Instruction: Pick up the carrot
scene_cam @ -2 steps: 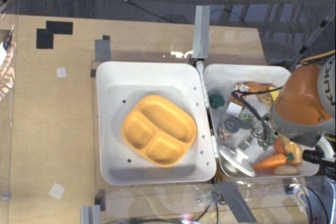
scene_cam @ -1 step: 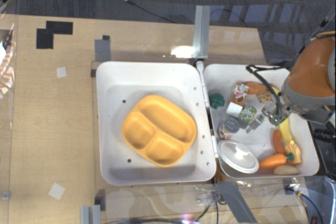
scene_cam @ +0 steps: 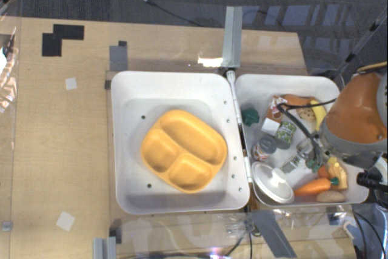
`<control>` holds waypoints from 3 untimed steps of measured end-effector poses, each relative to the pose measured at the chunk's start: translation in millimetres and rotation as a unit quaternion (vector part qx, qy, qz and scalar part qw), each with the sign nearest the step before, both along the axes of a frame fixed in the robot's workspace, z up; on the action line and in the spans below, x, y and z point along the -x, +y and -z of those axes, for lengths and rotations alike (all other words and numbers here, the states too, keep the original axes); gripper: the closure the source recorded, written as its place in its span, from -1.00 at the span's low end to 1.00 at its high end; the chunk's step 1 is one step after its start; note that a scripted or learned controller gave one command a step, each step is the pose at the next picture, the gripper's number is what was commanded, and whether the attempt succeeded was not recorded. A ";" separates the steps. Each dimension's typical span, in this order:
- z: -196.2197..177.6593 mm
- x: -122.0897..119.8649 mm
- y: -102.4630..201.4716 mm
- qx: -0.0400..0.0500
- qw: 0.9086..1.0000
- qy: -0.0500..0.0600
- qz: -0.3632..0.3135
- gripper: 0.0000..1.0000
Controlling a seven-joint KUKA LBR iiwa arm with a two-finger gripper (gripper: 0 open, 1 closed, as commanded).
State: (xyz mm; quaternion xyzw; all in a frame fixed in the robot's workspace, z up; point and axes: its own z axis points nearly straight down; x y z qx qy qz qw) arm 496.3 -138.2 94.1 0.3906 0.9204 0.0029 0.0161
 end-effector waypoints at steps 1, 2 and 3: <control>-0.1 0.9 12.9 0.002 1.000 0.001 -0.002 -1.00; -4.8 -4.9 34.7 0.010 1.000 -0.011 -0.020 -1.00; 4.3 -57.9 -1.1 -0.001 1.000 0.008 -0.022 -1.00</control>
